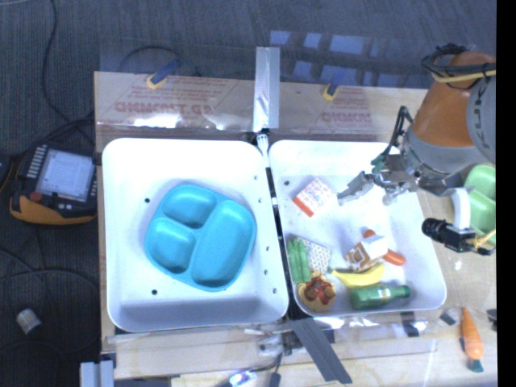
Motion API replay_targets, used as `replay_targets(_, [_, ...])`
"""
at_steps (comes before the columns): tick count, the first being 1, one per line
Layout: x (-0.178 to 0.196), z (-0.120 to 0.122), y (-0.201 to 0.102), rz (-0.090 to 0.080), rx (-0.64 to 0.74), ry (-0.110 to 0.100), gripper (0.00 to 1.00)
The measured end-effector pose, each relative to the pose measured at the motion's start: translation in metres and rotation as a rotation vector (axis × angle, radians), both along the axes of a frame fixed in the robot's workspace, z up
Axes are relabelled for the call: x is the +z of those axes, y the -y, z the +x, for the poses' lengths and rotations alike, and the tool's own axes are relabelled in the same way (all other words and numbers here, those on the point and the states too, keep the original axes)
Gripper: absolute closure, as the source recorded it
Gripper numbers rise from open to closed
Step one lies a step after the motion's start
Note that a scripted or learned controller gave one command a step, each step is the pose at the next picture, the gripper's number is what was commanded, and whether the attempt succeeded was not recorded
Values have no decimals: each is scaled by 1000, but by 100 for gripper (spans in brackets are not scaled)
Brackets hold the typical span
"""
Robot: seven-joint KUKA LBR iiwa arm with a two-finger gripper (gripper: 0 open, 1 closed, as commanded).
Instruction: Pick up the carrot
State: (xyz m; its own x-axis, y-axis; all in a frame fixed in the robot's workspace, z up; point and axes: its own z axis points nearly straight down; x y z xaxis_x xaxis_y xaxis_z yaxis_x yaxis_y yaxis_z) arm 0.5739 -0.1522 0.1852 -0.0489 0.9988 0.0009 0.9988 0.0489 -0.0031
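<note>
You are at the approach step: the pincer (372, 186) hangs over the upper part of the right bin (419, 297), its fingers spread apart and nothing between them. The carrot is hard to name with confidence. A small orange-red piece (394, 257) lies in the right bin just beside a brown-and-white toy (367, 252), below the pincer, and that looks like the likeliest carrot; an orange, carrot-shaped thing with a green end (471, 341) also lies outside the bin on the surface at the lower right. Judge which one you mean before you commit.

For the piece in the bin, the next move calls for bringing the pincer down and toward the bin's lower half, then straddling the orange piece without catching the banana (360, 276) or the green bottle (379, 296) close by.

The clutter at the bin's lower edge overlaps, so outlines there blur together. The arm's wrist covers part of the bin's right rim. The left bin (129, 297) holds a blue divided tray (200, 235).
</note>
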Motion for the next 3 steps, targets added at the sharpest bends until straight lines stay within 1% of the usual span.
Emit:
replay_targets(1, [-84, 35, -15, -3, 316, 17, 0])
replay_targets(2, [-89, 70, -2, -5, 496, 18, 0])
replay_targets(3, [-88, 65, 7, -10, 589, 28, 0])
